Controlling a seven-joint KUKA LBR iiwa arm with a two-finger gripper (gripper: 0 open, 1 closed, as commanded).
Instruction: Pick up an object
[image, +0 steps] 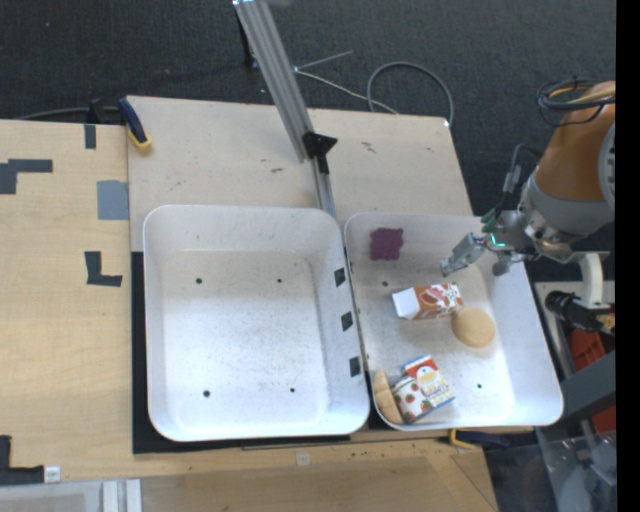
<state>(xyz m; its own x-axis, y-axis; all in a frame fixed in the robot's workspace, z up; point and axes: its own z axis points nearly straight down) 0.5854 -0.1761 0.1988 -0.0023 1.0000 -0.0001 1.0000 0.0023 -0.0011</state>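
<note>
The right bin (520, 330) holds a purple block (386, 243) near its far left corner. A small white and orange carton (428, 300) lies at its middle, with a tan round bun (474, 327) just right of it. A second red and white carton (424, 389) and a brown piece (384, 393) lie at the near left corner. My gripper (472, 254) hangs over the bin's upper right part, above and right of the middle carton, apart from all objects. Nothing is between its fingers.
The left bin (165, 300) stands beside the right one. A metal pole (285, 90) slants across the bench behind the bins. Cables lie on the dark floor at the back. The arm's orange band (575, 150) rises at the right.
</note>
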